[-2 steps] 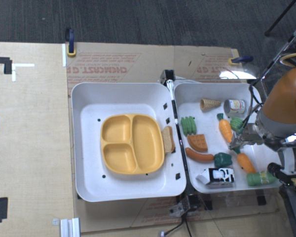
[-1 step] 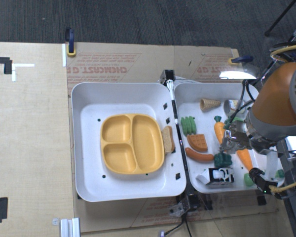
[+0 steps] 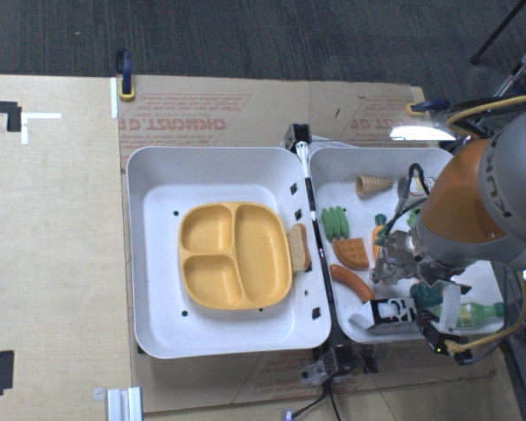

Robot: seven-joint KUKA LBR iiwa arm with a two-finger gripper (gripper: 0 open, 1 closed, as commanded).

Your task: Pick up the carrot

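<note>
The carrot (image 3: pixel 380 232) is a small orange piece with a green top, lying in the middle of the right bin (image 3: pixel 329 169). Most of it is hidden by the arm's wrist. My gripper (image 3: pixel 388 267) hangs low in that bin, just below and to the right of the carrot, over the bin floor between an orange waffle piece (image 3: pixel 352 253) and the arm's body. I cannot see anything held in the gripper.
The right bin also holds an ice-cream cone (image 3: pixel 373 183), a green vegetable (image 3: pixel 336 223), a red sausage (image 3: pixel 351 282), a black-and-white item (image 3: pixel 391 310) and a green bottle (image 3: pixel 479 312). In the left bin (image 3: pixel 145 261) sit a yellow divided plate (image 3: pixel 237 254) and a bread slice (image 3: pixel 299 247).
</note>
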